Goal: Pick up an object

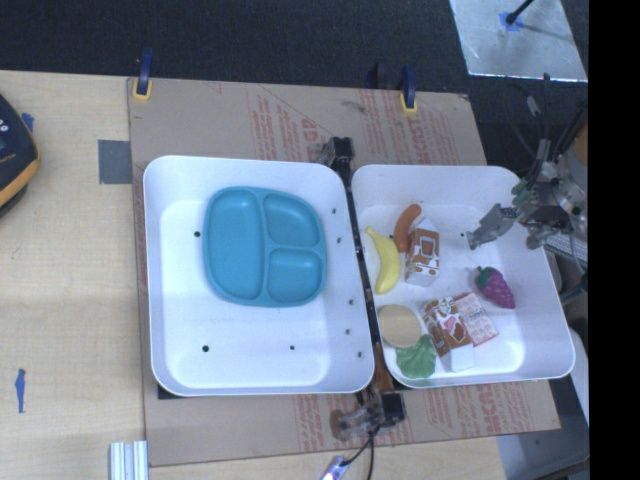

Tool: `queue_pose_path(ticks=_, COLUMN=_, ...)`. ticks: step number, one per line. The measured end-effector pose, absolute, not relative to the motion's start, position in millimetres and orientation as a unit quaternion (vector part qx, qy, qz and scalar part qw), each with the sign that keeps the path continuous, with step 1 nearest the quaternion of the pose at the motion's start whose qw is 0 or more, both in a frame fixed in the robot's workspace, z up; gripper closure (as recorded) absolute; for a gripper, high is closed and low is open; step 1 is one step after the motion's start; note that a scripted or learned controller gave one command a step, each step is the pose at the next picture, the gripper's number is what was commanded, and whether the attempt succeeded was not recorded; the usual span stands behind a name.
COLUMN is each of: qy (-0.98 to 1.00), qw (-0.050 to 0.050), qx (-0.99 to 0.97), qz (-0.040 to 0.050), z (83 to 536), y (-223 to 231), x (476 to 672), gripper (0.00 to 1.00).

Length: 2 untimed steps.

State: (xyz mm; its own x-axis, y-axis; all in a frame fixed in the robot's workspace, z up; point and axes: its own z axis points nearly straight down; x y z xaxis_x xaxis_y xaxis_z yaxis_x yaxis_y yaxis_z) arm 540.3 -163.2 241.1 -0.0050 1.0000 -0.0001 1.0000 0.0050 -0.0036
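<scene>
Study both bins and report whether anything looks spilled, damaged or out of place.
Nothing stands out. The blue divided plate lies flat in the left bin; the toy foods, including the banana and purple grapes, all lie inside the right bin.

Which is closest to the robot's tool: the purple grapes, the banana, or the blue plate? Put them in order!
Starting from the tool at the right bin's right side:
1. Purple grapes, just below the tool in the picture.
2. Banana, by the right bin's left wall.
3. Blue plate, over in the left bin.
</scene>
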Motion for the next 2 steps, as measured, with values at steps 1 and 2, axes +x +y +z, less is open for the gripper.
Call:
queue_pose_path(ticks=1, qy=-0.709, qw=0.001, qx=-0.705, qz=0.0021, z=163, y=-145, x=568.0, gripper=0.0)
queue_pose_path(ticks=2, qy=-0.709, qw=0.001, qx=-0.705, qz=0.002, z=91, y=-108, x=616.2, gripper=0.0)
